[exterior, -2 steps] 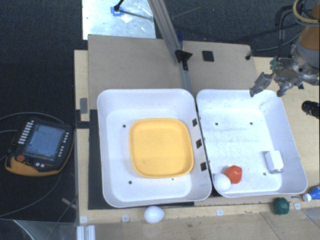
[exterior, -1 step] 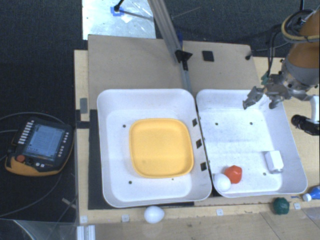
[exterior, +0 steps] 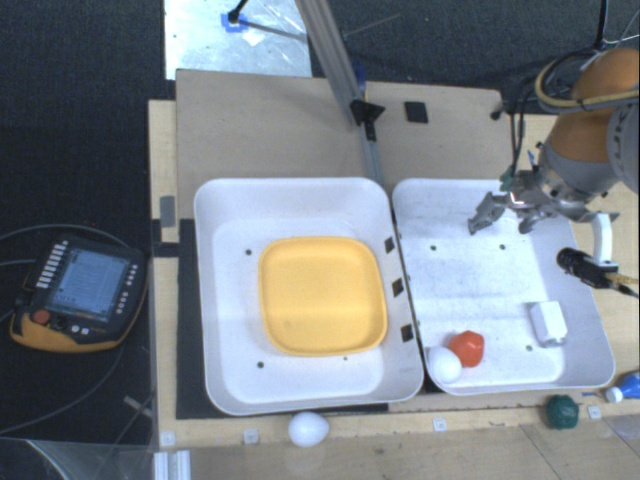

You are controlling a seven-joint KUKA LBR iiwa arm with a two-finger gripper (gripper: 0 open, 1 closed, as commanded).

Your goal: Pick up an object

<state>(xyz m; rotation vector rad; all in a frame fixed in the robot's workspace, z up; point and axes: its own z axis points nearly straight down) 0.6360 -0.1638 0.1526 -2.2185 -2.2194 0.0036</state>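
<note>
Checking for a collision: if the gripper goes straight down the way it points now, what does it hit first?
Probably bare floor of the right bin. The gripper hangs over its upper part, apart from the red object; height is unclear.

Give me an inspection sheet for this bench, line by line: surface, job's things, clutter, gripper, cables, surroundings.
Surface: two white bins, left bin and right bin, on a tan bench.
Job's things: red object, white ball and white block in the right bin; yellow plate in the left bin.
Clutter: white egg and green ball on the bench in front of the bins.
Gripper: gripper open over the right bin's far side, holding nothing.
Cables: black cables by the arm.
Surroundings: teach pendant on dark floor.
</note>
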